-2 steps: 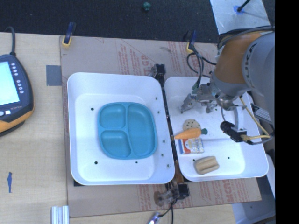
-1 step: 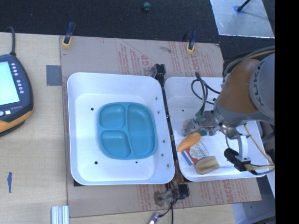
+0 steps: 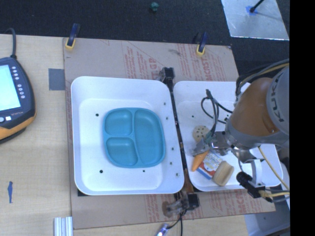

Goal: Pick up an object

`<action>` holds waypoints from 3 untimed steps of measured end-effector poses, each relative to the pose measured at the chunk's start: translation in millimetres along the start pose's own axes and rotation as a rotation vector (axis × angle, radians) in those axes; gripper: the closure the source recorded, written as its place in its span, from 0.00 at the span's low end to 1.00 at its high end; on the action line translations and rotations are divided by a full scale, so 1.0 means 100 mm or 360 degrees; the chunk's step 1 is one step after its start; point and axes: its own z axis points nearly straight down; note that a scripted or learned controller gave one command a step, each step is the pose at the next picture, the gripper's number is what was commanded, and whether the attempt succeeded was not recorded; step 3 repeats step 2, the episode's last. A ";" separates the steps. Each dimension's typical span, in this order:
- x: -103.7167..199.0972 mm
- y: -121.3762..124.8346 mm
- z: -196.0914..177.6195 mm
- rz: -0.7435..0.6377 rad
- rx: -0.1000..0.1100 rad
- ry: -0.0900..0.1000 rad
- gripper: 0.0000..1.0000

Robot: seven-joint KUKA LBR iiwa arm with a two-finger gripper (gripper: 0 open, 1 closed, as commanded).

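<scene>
My gripper point(image 3: 205, 145) is low in the right bin point(image 3: 192, 100), near its left wall, under the orange-banded wrist. Just below it lies an orange carrot-shaped piece point(image 3: 198, 162), touching or nearly touching the gripper's tip. A round tan cookie with holes point(image 3: 199, 131) sits just above the gripper. A white packet with red and blue print point(image 3: 212, 162) lies right of the orange piece, and a tan cylinder-like block point(image 3: 223, 173) rests at the bin's front. The arm hides much of the right bin.
The left bin point(image 3: 83, 102) holds a blue divided plate point(image 3: 134, 136). A pendant with a screen point(image 3: 12, 95) lies at the far left of the bench. Clamps point(image 3: 72, 37) point(image 3: 201, 44) pin the cardboard at the back. Cables loop beside the wrist point(image 3: 210, 107).
</scene>
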 end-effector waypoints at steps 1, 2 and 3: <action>-0.01 0.01 -0.10 -0.0005 0.0000 -0.0002 1.00; 0.55 0.37 -1.01 0.0003 -0.0004 0.0001 1.00; 0.55 0.37 -1.01 0.0003 -0.0004 0.0001 1.00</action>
